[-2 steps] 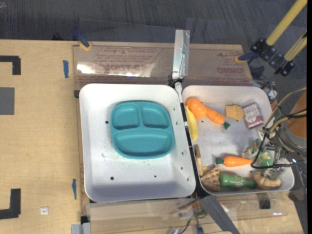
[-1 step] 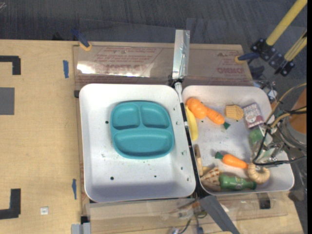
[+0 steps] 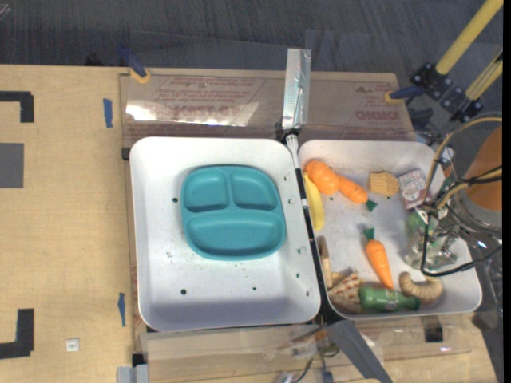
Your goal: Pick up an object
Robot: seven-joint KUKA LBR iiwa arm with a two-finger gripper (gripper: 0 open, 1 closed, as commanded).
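While gripper (image 3: 435, 246) hangs low at right white bin's (image 3: 471, 298) right wall, open or closed, can't tell; nearest pick: small orange plastic carrot (image 3: 377, 260) mid-bin. Drop straight down, fingers across its narrow body.

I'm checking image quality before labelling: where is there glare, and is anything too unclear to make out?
Camera view: glare streaks the clear sheet behind the left bin and the foil strip; the gripper over the right bin is tangled with cables, its state unreadable; the teal plate is sharp.
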